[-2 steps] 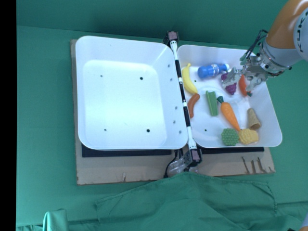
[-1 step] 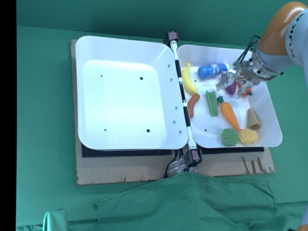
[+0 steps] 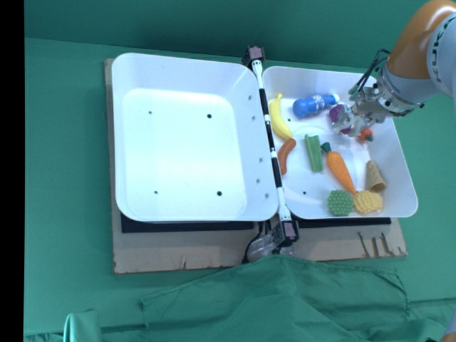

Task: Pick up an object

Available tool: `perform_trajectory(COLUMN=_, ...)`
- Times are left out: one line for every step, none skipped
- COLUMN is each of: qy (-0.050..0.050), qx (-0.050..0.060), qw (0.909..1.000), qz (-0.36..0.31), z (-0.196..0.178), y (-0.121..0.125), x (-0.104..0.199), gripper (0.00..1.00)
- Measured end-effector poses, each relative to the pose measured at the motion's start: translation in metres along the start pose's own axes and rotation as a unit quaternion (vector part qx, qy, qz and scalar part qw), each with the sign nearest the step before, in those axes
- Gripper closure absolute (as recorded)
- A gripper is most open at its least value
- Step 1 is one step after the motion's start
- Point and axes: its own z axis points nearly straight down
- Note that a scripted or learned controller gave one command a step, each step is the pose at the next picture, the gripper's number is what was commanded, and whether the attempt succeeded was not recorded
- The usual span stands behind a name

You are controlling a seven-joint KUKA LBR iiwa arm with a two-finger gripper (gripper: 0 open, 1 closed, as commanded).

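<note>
At the right white bin's (image 3: 399,164) one o'clock, the tool (image 3: 354,122), grip state unreadable, hovers over a small purple plastic toy (image 3: 339,116), likely light, rigid, slippery; pinch its middle.

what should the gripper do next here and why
Probably lower straight down a little: the gripper hovers over the purple object in the right bin, beside the blue bottle, and nothing shows between its fingers.
</note>
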Motion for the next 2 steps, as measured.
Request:
perform_trajectory(qy=-0.001, qx=0.002, qw=1.0000, qz=0.000, z=-0.047, y=0.004, x=0.003, gripper=1.00)
perform_trajectory(qy=-0.001, qx=0.001, qw=1.0000, qz=0.000, z=-0.099, y=0.007, x=0.011, gripper=1.00)
